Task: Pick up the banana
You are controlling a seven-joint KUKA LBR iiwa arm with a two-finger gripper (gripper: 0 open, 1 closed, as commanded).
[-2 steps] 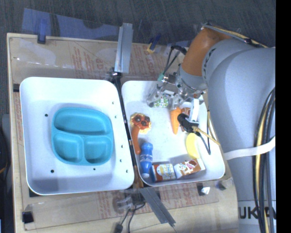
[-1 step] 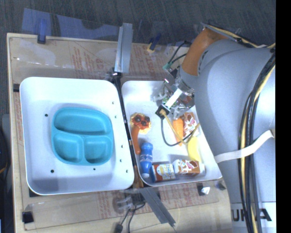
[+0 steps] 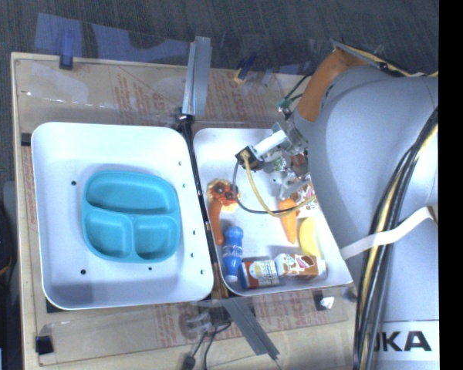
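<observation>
Gripper (image 3: 292, 177) low in right bin (image 3: 216, 149), just above banana (image 3: 307, 237); finger state unclear. Risk: snagging adjacent orange carrot-like toy (image 3: 289, 220) or carton (image 3: 282, 269), w/ banana wedged vs. bin wall.

One fixed camera; we look down on the bench (image 3: 100, 91) from above, at a slant, from moderate range. Both white bins fall within our frame: left bin (image 3: 54, 206) toward nine o'clock, right bin (image 3: 216, 149) near centre. The grey arm (image 3: 378, 153) enters from three o'clock and stands nearest our lens, covering that bin's far side. Dark floor (image 3: 139, 6) shows at twelve o'clock.
</observation>
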